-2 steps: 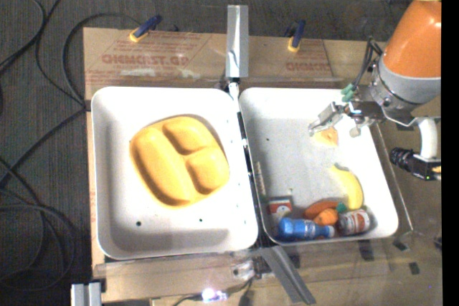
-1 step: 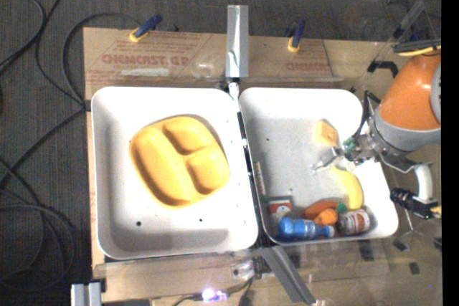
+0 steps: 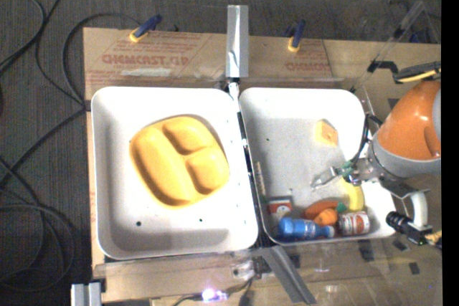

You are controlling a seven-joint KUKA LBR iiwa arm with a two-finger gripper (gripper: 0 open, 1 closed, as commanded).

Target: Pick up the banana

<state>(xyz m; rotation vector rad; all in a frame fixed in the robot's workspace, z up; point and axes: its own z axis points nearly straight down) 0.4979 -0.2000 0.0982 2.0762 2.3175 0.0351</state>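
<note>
You have a smooth yellow divided tray (image 3: 181,160) in the left bin (image 3: 107,226); in the right bin (image 3: 287,118), the gripper (image 3: 336,177) hangs mid-floor, jaws apart and holding nothing. The banana (image 3: 354,195), short, glossy and yellow, stands just right of the jaws, long axis roughly up-down, above a can (image 3: 353,223) and beside an orange carrot (image 3: 321,211).

Yellow banana (image 3: 353,195), yellow-orange tray (image 3: 180,160)

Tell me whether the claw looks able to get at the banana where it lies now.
Probably yes. The claw hangs right above the banana in the right bin, nothing covering it. The carrot and can crowd close, so room is tight.
</note>
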